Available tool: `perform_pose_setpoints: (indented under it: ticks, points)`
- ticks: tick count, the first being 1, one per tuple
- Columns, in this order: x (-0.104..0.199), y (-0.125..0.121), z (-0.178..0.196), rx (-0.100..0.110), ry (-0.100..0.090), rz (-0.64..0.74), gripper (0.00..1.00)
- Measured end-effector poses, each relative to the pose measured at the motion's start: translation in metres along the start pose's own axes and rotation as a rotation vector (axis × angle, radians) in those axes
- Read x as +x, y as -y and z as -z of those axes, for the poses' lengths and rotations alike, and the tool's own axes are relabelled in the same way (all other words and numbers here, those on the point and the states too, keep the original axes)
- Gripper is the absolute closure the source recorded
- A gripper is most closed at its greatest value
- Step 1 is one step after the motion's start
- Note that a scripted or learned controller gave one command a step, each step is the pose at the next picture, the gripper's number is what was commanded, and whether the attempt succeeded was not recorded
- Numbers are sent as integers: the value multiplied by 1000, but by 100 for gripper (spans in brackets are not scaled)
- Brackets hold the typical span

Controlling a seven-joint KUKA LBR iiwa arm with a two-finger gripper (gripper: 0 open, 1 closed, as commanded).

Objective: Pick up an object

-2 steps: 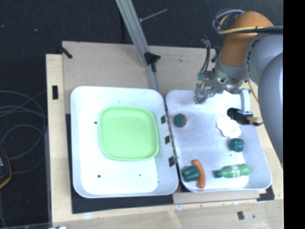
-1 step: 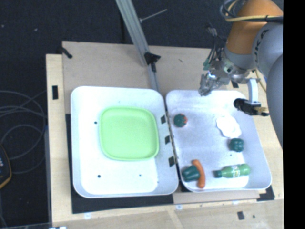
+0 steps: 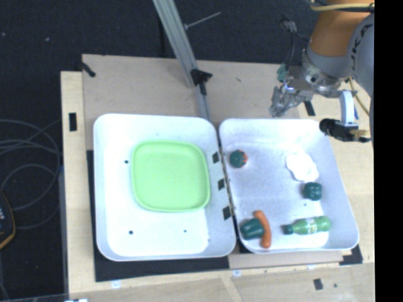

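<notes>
The gripper (image 3: 281,107) hangs over the far edge of the right bin (image 3: 340,187); I cannot tell how its jaws stand. In that bin lie a ball (image 3: 237,159), a white lump (image 3: 301,165), a green block (image 3: 312,191), a bottle (image 3: 307,226) and a carrot (image 3: 263,228). The left bin (image 3: 110,187) holds a green plate (image 3: 170,175).

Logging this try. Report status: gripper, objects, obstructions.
Gripper above right bin's back rim, holding nothing visible. Bottle, white lump, small pieces lie in bin. Nothing blocking.
</notes>
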State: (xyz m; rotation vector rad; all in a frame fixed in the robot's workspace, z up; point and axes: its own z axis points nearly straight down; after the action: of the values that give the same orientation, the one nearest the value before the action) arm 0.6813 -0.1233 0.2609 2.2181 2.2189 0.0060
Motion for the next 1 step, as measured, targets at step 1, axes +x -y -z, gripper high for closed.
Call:
perform_pose_setpoints:
  ticks: [1]
  points:
    - [44, 8, -2, 5, 0, 2, 100]
